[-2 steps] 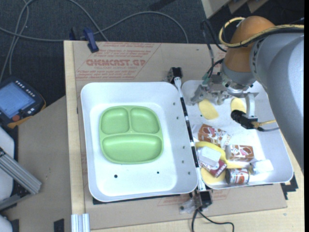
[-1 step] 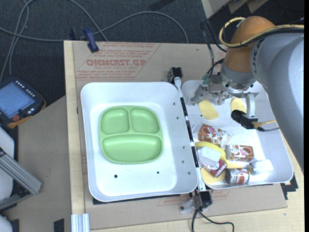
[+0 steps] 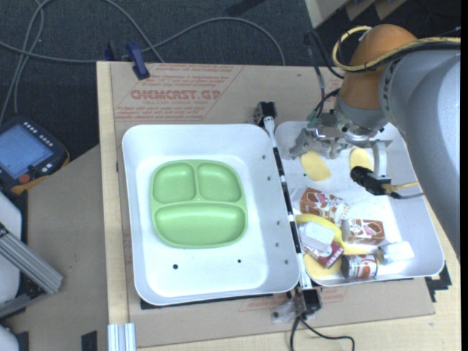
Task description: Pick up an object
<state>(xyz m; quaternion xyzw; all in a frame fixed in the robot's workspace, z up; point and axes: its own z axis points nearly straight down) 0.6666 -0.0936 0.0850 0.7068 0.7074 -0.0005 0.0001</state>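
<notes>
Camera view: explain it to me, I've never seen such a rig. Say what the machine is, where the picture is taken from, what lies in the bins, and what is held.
One fixed camera looks down at a slant on a bench. The grey machine with the orange band is a robot arm reaching in from the right. Its grasping part, the end effector, hangs low over the far end of the right bin, just above a yellow disc. That bin also holds red-and-white packets, a small can and other bits. The left bin holds a green tray with three sections. I cannot tell that anything is held.
</notes>
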